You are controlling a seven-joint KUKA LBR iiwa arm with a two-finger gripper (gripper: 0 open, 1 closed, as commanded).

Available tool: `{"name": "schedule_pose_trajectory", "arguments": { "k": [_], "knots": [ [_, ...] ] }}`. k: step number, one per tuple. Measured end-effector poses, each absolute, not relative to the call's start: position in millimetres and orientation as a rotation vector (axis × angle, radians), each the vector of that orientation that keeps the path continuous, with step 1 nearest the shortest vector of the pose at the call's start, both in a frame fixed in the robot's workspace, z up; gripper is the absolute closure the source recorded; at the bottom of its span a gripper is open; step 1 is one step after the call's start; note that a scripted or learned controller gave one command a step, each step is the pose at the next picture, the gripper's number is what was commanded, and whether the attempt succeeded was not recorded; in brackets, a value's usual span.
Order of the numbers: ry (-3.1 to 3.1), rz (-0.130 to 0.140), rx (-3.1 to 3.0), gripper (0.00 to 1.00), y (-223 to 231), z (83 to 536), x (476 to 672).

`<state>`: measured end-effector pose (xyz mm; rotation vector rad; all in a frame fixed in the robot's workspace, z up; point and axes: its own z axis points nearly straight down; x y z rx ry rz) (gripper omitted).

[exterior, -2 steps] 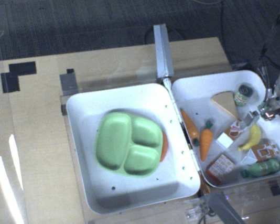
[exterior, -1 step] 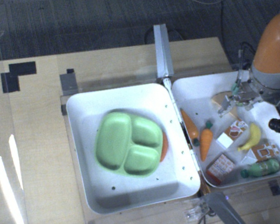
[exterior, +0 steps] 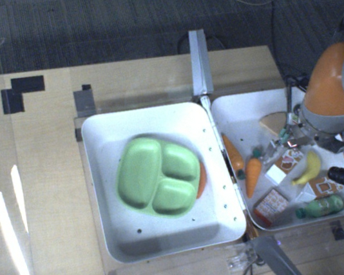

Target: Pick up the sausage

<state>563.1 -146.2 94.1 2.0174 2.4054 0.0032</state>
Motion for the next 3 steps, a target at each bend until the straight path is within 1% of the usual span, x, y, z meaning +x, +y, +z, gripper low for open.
{"name": "schedule_pose_trajectory", "arguments": {
  "k": [1, 2, 3],
  "knots": [
    [2.406, 0.006, 2.015, 1.0, -145, 105, 563.9],
    [2.577, 0.02, 1.745, 1.0, -148, 95, 521.7],
    [2.452, 0.011, 1.944, 1.0, -127, 89, 586.9]
  ]
}}
